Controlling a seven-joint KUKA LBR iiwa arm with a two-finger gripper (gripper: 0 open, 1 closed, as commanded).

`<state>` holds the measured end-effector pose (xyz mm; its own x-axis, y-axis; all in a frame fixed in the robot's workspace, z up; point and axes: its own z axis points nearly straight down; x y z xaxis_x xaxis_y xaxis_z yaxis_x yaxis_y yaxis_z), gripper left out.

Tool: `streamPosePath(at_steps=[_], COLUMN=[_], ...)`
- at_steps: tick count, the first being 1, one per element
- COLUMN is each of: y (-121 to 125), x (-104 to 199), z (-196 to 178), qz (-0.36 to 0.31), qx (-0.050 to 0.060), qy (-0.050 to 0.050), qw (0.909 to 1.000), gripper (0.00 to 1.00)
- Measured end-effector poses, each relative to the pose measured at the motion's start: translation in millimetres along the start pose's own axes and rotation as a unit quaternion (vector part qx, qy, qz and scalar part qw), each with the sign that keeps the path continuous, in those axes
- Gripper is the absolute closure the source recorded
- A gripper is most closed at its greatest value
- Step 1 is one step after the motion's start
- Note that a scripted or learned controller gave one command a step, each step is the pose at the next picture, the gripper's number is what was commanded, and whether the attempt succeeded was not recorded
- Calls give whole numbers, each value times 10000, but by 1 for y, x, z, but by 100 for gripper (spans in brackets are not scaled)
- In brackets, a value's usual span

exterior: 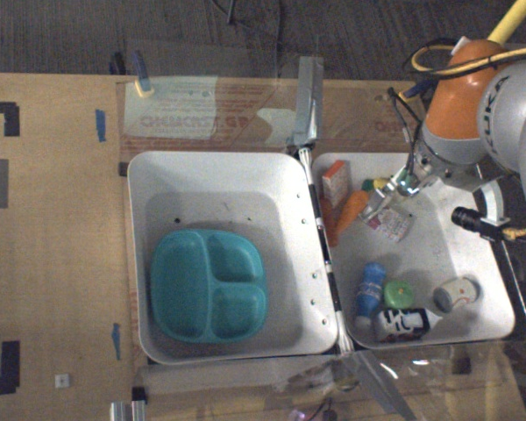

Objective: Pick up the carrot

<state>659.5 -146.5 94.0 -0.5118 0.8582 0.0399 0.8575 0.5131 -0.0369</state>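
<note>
The carrot (pixel 350 212) lies in the right bin (pixel 500 323) by its left wall, long axis slanting from lower left to upper right, just beside an orange carton (pixel 335 183). Bare floor lies between it and the blue bottle (pixel 369 289) nearer the camera. The gripper (pixel 391 197) hovers just right of the carrot; whether it is parted or closed I cannot tell.

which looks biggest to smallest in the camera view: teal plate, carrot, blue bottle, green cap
1. Teal plate, by far the largest.
2. Carrot and blue bottle: they look much alike, and the tool may cover the carrot's end, so no ranking.
3. Green cap, the smallest.
</note>
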Motion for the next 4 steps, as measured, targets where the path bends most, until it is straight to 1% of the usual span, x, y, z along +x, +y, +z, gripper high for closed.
streamPosePath(at_steps=[1, 2, 3, 4], y=[-6, 4, 5, -2], x=[-5, 14, 14, 131], z=[-3, 6, -4, -86], qz=[860, 867, 849, 338], qx=[-25, 45, 15, -191], qy=[-51, -162, -187, -192], qw=[9963, 9961, 9962, 9991], gripper=[0, 0, 100, 100])
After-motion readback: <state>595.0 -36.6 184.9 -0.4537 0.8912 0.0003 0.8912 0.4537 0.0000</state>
